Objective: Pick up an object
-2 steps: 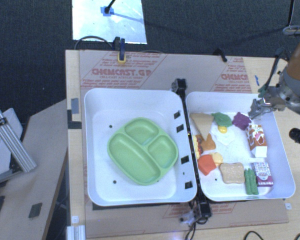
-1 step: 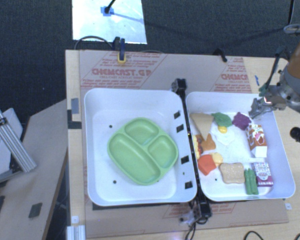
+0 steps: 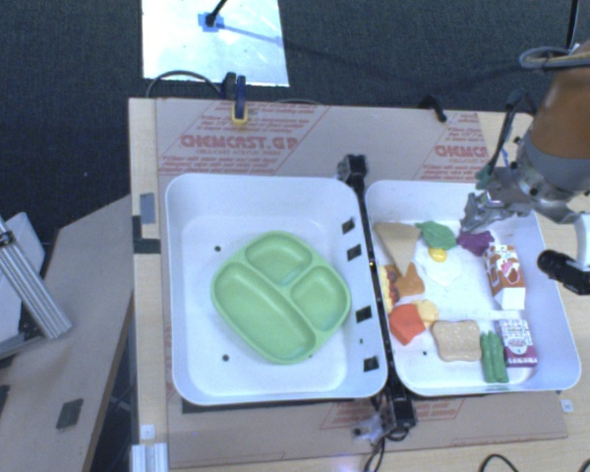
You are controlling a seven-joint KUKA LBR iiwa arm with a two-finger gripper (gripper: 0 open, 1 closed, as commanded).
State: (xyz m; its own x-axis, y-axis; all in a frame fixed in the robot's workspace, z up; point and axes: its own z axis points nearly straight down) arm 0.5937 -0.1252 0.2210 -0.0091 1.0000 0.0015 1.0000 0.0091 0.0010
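Two shallow white bins are seen side by side on the bench. The left bin is occupied by a green divided plate, lying flat near its centre with three compartments visible. The right bin holds a scatter of toy food. The arm enters from 3 o'clock, and its gripper is positioned over the bin's 12 o'clock region, fingers pointed down toward a purple item lying just below them; whether the fingers are spread or pressed together cannot be told, and nothing is seen held between them. Just to the 9 o'clock side of the purple item a green leafy piece is found, with a fried egg beneath it toward 6 o'clock. A pale wedge lies at the bin's 10 o'clock side, with an orange piece below it. A red block and a bread slice are recorded toward 6 o'clock, the bread just beside a green vegetable. Two small cartons are noted along the 3 o'clock side, one above the other.
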